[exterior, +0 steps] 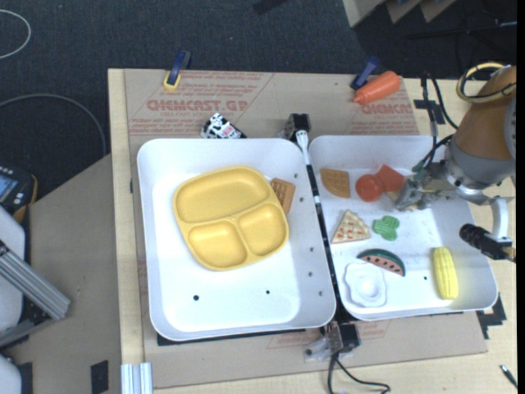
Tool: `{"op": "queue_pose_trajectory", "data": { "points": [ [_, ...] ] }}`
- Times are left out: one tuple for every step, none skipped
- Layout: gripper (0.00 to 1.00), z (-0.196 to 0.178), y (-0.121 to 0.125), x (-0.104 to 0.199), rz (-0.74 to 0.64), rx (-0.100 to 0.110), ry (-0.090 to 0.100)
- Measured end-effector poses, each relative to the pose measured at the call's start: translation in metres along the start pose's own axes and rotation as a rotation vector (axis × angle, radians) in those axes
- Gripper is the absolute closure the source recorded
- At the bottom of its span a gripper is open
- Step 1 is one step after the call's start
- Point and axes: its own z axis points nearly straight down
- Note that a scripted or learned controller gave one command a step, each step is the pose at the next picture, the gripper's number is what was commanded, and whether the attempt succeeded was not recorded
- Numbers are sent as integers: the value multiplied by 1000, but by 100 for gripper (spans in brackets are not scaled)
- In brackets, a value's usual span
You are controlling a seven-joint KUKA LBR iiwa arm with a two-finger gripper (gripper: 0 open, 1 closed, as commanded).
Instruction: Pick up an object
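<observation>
Printed lettering on the board under the two bins.

Red capitals reading "CHEMCAST GP" stand on the brown sheet covering the table, behind the left bin. Fine red print runs in a line above these capitals and another below, too small to read. A second red imprint of the same kind lies behind the right bin, partly covered by an orange clamp; only its last letters, perhaps "GP", can be made out. A further red line runs along the sheet's front edge, illegible.
</observation>
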Motion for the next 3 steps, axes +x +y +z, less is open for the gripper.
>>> {"op": "queue_pose_trajectory", "data": {
  "points": [
    [100,-59,3,-10,1,-5,-3],
    [100,-103,7,-11,0,-6,-3],
    [100,-132,8,-11,-1,-6,-2]
  ]
}}
